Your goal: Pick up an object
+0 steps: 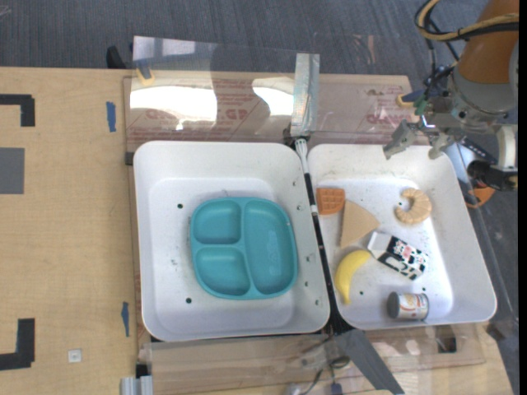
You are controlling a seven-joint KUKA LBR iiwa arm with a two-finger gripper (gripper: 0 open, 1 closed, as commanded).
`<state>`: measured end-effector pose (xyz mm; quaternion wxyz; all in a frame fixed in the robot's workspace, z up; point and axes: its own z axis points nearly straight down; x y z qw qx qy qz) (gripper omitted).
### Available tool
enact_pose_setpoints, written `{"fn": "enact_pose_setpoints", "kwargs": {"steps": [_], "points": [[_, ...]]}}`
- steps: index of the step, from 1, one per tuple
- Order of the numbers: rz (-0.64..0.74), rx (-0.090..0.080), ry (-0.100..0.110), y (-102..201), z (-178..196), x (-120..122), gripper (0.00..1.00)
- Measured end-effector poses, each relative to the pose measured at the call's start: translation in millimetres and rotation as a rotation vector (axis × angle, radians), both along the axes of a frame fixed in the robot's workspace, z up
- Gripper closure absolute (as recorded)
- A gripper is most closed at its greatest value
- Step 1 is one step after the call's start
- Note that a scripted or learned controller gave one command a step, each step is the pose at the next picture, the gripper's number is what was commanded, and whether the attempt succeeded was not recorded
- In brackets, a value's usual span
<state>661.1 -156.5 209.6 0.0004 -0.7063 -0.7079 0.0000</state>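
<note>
The right bin (469,245) holds a yellow banana (351,272), a tan wedge (356,221), an orange waffle-like square (330,201), a beige bagel (412,206), a black-and-white carton (398,255) and a small can (408,305) lying on its side. My gripper (417,142) hangs over the bin's far rim, above and behind the bagel, with its two fingers spread apart and nothing between them.
The left bin (156,220) bears a teal divided plate (244,246). A clear plastic wall (214,97) rises behind both bins. Tan board (58,220) with black marks lies at the left. Cables loop above the arm at the top right.
</note>
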Motion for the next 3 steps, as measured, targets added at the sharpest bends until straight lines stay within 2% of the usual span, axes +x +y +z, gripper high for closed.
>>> {"fn": "enact_pose_setpoints", "kwargs": {"steps": [1, 2, 3], "points": [[-0.006, 0.0, 0.008, -30.0, -90.9, -94.8, 0.0], [0.001, -0.001, -0.006, 29.5, -122.1, -103.3, 0.0], [0.001, -0.001, -0.004, 26.6, -123.8, -6.1, 0.0]]}}
